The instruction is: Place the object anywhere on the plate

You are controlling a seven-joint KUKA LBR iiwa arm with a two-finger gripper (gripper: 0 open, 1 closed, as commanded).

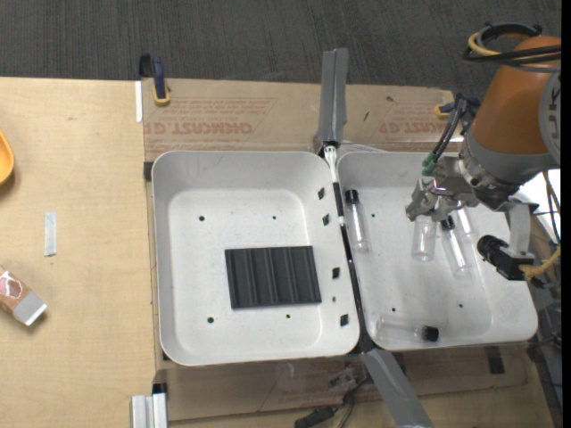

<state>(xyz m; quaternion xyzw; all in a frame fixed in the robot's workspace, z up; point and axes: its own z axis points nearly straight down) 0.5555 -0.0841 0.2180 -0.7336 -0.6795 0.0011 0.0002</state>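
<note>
The arm (513, 105) is in from the right, and the end effector (437, 205) is hanging over the right bin (508, 328), toward its back half. Released or clenched? I cannot tell from up here, the wrist hides it.

Just below it lies a clear tube (421, 239), touching or all but touching the tip. Its long axis runs roughly front to back in the bin. I can't call that held. A second tube (457, 250) lies just beside it, tilted a little, so the two splay apart toward the front.

Those tubes are see-through, pale against the white floor, and hard to pick out. Slippery and prone to roll, I'd judge.

A third tube (354, 221) lies along the divider, and a fourth (406, 333) with a black cap sits at the front wall.

The plate (272, 276), dark and ribbed, lies in the middle of the left bin (178, 185), well apart from the end effector and straight across the divider to the left. Nothing is on it, so the job is not yet done.
</note>
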